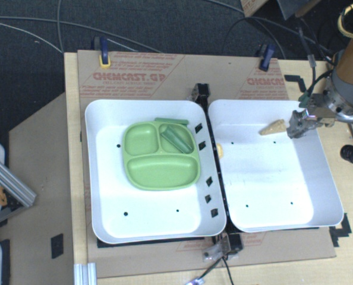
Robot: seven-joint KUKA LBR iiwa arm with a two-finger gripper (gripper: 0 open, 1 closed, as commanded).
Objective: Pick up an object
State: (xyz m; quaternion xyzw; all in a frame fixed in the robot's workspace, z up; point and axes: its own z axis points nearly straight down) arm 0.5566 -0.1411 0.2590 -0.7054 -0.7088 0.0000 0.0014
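Gripper (299, 125) at the right bin's (283, 215) two-o'clock corner, touching or just beside a tan wedge-shaped object (273, 128) at its nine o'clock. Whether the jaws are released or clenched cannot be told. A sound pick would centre the wedge between the jaws, then lift straight. The green divided plate (160, 157) occupies the left bin (147, 227).

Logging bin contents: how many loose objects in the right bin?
2 visible. A tan wedge-shaped piece lies near the far edge, just left of the gripper. A small yellowish item sits against the left wall. The arm may hide more.
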